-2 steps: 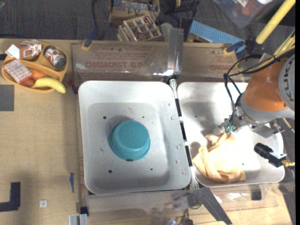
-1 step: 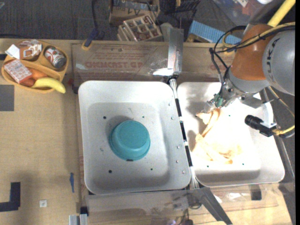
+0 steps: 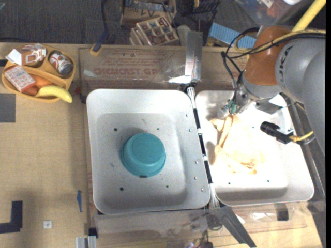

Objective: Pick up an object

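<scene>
The claw (image 3: 231, 107) hangs over the right bin (image 3: 297, 190); whether it grips anything I cannot tell. Left of centre, the teal bowl (image 3: 144, 154) sits upside-down: probably light, rigid, slippery, best pinched across its rim.

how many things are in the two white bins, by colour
teal: 1, the upturned bowl in the left bin
orange-yellow: 1, the overexposed item in the right bin, below the gripper
total: 2
</scene>
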You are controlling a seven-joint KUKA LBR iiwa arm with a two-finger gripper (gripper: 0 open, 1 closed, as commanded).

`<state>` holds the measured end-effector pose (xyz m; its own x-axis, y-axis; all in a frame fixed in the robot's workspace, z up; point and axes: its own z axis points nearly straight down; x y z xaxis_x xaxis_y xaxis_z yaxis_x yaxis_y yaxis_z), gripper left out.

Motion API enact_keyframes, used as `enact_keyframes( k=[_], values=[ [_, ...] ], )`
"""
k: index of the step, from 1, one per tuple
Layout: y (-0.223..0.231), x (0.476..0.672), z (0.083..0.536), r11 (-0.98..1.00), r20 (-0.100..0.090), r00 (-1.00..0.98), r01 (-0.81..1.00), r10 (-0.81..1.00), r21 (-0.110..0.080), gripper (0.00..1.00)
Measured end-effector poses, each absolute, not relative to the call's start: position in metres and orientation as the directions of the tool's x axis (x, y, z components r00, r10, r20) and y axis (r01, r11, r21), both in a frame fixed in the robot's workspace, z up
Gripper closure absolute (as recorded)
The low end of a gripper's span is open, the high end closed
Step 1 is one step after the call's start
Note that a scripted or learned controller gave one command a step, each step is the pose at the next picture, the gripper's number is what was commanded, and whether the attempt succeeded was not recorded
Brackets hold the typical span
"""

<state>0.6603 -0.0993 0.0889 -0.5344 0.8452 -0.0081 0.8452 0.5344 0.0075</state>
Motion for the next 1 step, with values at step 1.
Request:
enact_keyframes(
  k=[1],
  values=[
    [-0.0984,0.6622,0.1006,0.537,-0.014,-0.537,0.843,0.844,0.012,1.0]
  ],
)
